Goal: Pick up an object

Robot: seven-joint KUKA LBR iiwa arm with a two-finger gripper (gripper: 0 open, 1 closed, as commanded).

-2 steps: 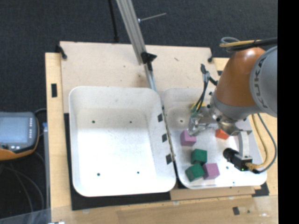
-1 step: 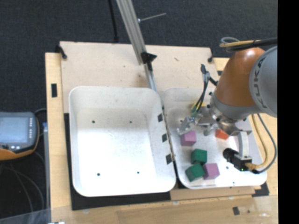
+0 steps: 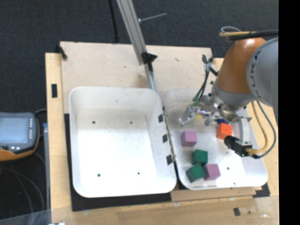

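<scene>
Gripper apparently empty above the purple block

The 2 white bins look like smooth plastic, the bench pale matt wood, the slanted post ribbed bare metal.

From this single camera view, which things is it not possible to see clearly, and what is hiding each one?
- Hand: small and blurred in the camera view, so open or shut is unclear.
- Orange block: touching the arm's metal parts, so whether it is gripped is unclear.
- Right bin: its upper right part is covered by the arm.
- Arm: cut off at the view's right side.
</scene>
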